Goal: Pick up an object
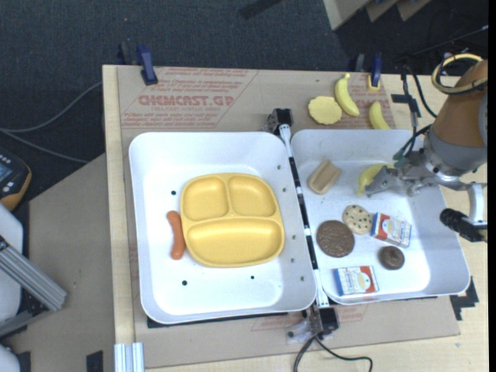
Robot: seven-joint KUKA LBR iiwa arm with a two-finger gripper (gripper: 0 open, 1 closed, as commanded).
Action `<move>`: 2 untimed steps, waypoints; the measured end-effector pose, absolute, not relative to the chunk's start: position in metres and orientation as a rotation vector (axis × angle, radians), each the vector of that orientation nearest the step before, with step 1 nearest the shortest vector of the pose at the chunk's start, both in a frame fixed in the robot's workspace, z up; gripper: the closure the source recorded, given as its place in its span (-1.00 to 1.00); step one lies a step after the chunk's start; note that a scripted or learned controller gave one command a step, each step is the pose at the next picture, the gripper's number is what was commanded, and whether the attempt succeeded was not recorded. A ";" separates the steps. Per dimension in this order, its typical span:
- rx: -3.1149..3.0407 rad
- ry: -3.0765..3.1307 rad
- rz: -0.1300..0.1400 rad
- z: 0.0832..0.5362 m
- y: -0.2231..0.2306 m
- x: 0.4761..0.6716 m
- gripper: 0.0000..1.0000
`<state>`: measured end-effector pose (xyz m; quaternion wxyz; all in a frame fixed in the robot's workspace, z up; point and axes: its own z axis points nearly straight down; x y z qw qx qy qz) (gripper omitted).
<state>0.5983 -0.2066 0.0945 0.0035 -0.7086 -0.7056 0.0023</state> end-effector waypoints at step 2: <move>-2.220 -2.211 0.009 0.082 -0.197 0.664 -1.00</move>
